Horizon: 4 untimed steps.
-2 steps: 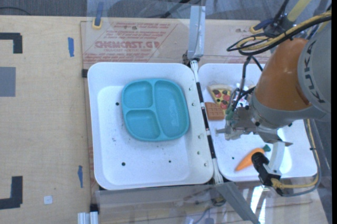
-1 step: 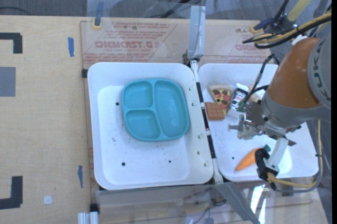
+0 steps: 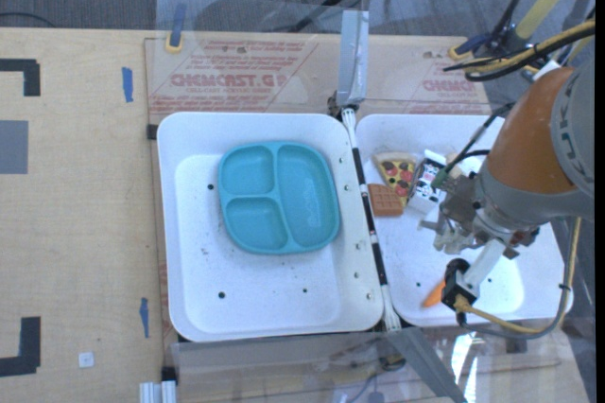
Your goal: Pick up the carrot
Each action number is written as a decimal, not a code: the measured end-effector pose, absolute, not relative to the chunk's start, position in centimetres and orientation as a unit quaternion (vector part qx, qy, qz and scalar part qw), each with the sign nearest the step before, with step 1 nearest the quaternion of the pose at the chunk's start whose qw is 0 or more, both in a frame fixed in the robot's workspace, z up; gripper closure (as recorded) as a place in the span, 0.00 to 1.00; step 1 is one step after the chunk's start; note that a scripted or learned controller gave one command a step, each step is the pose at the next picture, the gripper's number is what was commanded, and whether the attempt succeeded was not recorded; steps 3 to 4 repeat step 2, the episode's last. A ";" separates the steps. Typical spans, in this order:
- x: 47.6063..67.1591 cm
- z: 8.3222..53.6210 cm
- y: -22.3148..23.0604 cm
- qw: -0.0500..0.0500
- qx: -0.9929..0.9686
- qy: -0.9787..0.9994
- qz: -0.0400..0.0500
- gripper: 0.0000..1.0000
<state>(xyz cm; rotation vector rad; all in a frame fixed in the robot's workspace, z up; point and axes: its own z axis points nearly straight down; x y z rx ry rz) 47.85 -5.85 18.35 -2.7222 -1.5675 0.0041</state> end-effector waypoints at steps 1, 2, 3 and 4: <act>47.9 18.4 -3.3 0.001 -0.872 -0.489 0.001 1.00; 47.8 18.3 -5.7 0.000 -0.945 -0.328 0.002 1.00; 47.8 18.3 -5.7 0.000 -0.945 -0.328 0.002 1.00; 47.8 18.3 -5.7 0.000 -0.945 -0.328 0.002 1.00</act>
